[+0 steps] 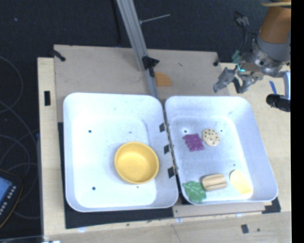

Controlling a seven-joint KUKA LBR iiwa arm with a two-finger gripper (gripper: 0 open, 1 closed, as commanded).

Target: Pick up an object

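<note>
On the pale worktop (106,70) ringed by dark floor, the claw (233,80) hangs spread and empty beyond the right bin (253,130), its small objects, like the cookie (211,136), lying below-left, awaiting a pick.

Bright, washed-out white bins (111,105); dim, soft-focus surroundings.

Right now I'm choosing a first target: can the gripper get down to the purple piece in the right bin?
Probably yes. The gripper hangs above the right bin's far rim, and the purple piece lies uncovered, apart from the cookie.
</note>
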